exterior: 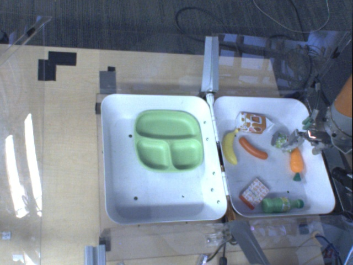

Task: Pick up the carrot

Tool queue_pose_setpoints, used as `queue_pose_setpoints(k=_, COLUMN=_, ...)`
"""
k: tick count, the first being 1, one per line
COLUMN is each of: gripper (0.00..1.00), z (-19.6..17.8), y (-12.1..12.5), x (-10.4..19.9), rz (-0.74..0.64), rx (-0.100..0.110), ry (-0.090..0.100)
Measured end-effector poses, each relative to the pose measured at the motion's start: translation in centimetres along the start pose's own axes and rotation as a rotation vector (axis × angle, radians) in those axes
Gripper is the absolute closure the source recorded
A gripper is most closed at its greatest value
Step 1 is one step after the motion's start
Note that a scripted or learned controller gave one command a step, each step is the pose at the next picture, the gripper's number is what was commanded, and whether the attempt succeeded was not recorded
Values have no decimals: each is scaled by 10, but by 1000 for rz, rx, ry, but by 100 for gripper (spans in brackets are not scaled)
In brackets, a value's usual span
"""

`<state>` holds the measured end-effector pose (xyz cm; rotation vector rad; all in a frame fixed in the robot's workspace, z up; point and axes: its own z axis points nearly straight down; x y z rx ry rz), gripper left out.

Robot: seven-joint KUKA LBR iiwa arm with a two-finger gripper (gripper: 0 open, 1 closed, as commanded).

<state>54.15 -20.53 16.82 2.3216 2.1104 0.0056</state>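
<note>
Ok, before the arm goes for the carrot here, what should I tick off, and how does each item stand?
1. Carrot lies in the right bin: ok.
2. Carrot not between the gripper fingers: ok, no grasp yet.
3. Gripper lined up over the carrot: not ok, it sits just above it in the view, at the bin's right edge.
4. Finger opening: cannot tell.
5. Space round the carrot: ok, sausage and green bottle lie apart.
6. Small greyish-green item near the gripper: cannot tell if it interferes.

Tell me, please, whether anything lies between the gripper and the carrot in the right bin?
Nothing visible does. The gripper hangs at the right bin's right side, and the carrot lies just below it in the view. The small green-grey item sits to the left, off that path.
</note>
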Motion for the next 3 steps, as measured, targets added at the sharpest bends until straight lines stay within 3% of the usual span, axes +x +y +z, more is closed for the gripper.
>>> queue_pose_setpoints(k=1, gripper=0, z=79, y=-30, x=8, rz=245, rx=-6, ry=2)
queue_pose_setpoints(k=2, gripper=100, z=67, y=-27, x=10, rz=242, rx=-15, ry=3)
queue_pose_setpoints(k=3, gripper=100, z=-35, y=-15, x=81, rz=276, rx=-2, ry=1)
